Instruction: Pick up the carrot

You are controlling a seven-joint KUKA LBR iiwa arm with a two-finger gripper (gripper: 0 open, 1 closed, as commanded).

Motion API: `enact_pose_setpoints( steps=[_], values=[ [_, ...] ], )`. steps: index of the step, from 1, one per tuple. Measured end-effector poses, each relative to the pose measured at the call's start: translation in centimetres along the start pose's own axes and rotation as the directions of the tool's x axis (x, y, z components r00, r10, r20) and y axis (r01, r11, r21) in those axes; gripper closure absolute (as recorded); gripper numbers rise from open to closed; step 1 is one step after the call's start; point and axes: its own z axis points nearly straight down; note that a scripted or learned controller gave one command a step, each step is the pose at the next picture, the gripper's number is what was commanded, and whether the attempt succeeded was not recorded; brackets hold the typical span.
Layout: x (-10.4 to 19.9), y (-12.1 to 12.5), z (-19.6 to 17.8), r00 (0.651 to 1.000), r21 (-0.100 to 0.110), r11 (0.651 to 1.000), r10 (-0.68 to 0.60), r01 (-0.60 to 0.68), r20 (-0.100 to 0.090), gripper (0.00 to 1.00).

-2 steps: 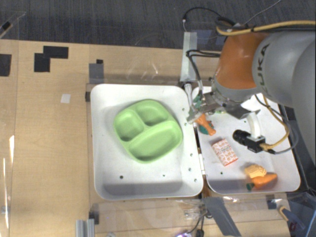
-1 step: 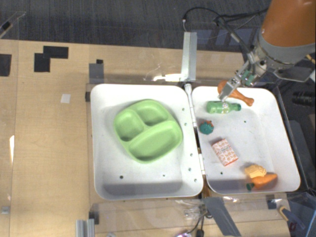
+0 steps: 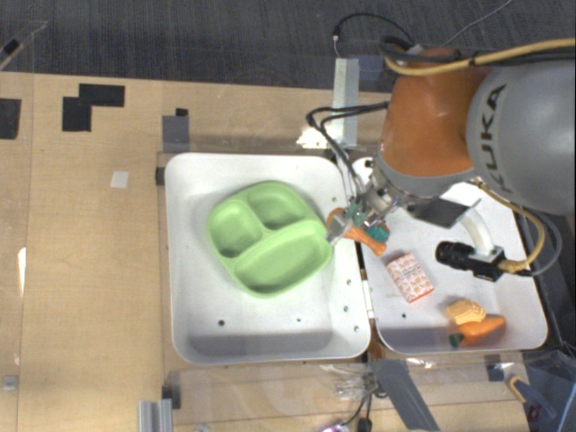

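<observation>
Arm [image 3: 450,115] bent down over the seam between the two bins.
Gripper [image 3: 355,223] apparently closed on the carrot [image 3: 364,233], its orange body between the fingers; both just beside the green plate [image 3: 268,237] in the left bin [image 3: 184,268].

The tool [image 3: 353,220] sits over the seam between the two bins with a carrot [image 3: 364,233] pinched in its fingers. A green divided plate [image 3: 268,237] sits at its 9 o'clock, a patterned box [image 3: 410,276] at 4 o'clock.
</observation>
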Motion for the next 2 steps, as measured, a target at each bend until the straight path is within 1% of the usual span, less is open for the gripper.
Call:
enact_pose_setpoints(
  steps=[1, 2],
  values=[
    [-1.9, 4.4, -3.1, 0.868, -0.003, 0.868, -0.497, 0.497, 0.005, 1.0],
    [-3.1, 5.2, 3.6, 0.975, -0.001, 0.975, -0.222, 0.222, 0.001, 1.0]
  ],
)
